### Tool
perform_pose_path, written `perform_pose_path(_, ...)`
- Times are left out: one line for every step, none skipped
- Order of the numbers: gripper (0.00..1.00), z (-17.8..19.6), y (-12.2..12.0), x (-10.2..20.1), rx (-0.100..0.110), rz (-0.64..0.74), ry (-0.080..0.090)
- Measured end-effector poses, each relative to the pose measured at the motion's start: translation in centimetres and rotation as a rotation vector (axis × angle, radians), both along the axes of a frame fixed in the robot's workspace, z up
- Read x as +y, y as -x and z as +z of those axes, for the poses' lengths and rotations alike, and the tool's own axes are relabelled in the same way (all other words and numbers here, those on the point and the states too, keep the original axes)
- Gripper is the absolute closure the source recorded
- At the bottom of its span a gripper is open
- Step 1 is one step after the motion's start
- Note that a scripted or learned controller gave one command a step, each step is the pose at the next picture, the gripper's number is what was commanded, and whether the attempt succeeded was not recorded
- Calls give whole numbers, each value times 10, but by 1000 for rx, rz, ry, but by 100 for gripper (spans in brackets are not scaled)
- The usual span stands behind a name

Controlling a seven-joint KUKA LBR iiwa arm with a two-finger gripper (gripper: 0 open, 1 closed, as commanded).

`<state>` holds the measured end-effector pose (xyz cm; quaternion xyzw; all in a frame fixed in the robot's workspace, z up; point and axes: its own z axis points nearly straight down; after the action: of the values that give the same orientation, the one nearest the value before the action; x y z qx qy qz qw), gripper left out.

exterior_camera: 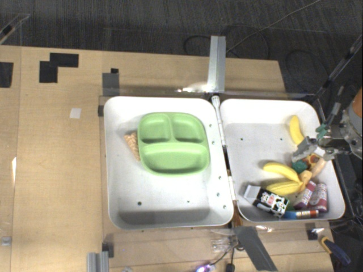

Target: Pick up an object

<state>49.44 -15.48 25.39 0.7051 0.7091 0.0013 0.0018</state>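
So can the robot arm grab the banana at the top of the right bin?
Probably yes. That banana lies alone on bare bin floor, nothing on top, and the gripper hangs just beside it.

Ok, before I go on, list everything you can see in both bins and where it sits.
left bin: 1, white, left half of bench
divided plate: 1, green, middle of left bin
waffle-like piece: 1, tan, tucked under plate's left edge
right bin: 1, white, right half
bananas: 3, yellow, right bin, right side and centre
black-and-white carton: 1, right bin front
small items, too jumbled to name: front-right corner
gripper: grey, over right bin's right edge
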Motion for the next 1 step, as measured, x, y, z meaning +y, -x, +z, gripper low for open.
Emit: perform_pose_path(0, -163, -88, 6, -13, 41, 3)
